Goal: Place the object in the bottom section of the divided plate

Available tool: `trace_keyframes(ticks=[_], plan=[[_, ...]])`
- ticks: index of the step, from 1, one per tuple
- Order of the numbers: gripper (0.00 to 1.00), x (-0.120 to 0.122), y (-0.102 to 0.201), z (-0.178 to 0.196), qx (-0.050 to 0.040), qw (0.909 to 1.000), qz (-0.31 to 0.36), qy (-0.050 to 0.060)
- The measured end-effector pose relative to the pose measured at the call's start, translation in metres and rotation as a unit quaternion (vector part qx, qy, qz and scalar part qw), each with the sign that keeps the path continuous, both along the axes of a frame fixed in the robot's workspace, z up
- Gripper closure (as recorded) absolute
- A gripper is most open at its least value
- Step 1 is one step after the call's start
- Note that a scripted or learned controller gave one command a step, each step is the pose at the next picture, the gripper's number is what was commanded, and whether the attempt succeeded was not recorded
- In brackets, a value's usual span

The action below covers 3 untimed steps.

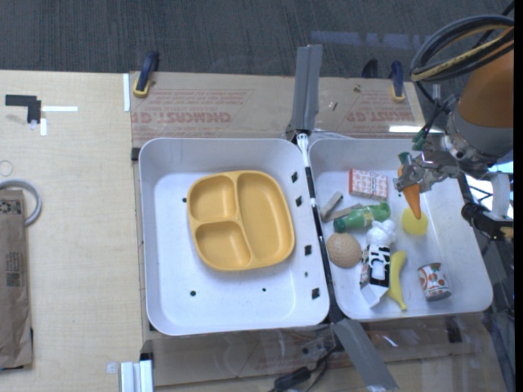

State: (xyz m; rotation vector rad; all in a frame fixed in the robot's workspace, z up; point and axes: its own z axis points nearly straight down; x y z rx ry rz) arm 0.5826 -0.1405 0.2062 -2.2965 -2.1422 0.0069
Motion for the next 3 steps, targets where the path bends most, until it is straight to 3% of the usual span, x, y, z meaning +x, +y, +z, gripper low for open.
trace_keyframes(ticks=[1, 2, 3], plan=[[1.00, 0.076, 0.060, -0.012, 0.0002, 0.9986, 0.052, 0.000], [1.00, 0.076, 0.142, -0.016, 0.0011, 0.9828, 0.185, 0.000], [1.00, 0.010, 0.189, -0.016, 0.0012, 0.9620, 0.273, 0.000]])
